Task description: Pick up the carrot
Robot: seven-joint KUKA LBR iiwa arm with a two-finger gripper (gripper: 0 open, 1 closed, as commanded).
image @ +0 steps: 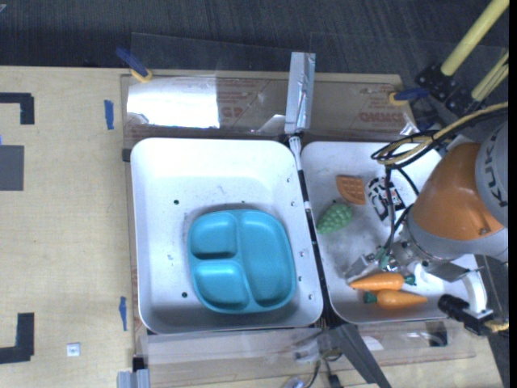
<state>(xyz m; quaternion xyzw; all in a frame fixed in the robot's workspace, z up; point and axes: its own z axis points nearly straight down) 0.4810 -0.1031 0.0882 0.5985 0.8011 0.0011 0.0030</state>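
Two carrots [376,282], just below gripper [391,259]

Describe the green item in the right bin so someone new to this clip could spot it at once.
Find the right bin, the one without the blue divided tray. Near its left wall, about halfway down, lies a small green bumpy toy. It is the bin's only mainly green item: the flat orange piece sits above it, two carrots lie below.
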